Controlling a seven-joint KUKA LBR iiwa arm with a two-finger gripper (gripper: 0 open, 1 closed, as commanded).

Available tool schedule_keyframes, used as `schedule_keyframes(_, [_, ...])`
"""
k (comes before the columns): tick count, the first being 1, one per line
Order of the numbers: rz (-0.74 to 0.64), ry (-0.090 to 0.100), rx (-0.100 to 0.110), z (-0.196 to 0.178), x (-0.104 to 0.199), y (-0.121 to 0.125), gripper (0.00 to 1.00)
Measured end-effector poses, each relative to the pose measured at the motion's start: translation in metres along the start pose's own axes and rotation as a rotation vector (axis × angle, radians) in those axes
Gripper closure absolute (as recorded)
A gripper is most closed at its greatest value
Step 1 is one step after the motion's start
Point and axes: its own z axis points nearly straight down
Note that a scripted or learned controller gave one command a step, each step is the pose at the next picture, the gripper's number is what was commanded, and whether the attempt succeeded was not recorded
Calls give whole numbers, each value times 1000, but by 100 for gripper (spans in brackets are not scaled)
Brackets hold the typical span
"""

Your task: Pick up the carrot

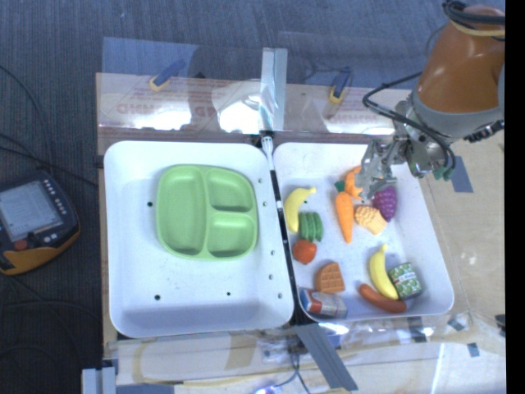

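The carrot (344, 214), orange and tapered, lies in the right bin (437, 253) with its tip pointing toward the near edge. My gripper (373, 172) hangs over the far part of that bin, just up and right of the carrot's thick end. Directly under it are a small orange piece (353, 182) and purple grapes (386, 201). Nothing shows as lifted off the bin floor.
The right bin also holds two bananas (297, 206) (378, 272), a green vegetable (310, 226), a tomato (304, 252), a yellow-orange piece (369, 217), a waffle-like piece (330, 277), two cans (324, 304) (405, 280) and a sausage (381, 299). A green divided plate (207, 212) sits in the left bin (131, 302).
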Motion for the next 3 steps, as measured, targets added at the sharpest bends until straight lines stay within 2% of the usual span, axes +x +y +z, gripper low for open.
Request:
schedule_keyframes(1, [58, 4, 0, -56, 52, -13, 100])
schedule_keyframes(2, [57, 6, 0, -63, 51, -12, 100])
schedule_keyframes(3, [-44, 9, -1, -85, 117, -34, 100])
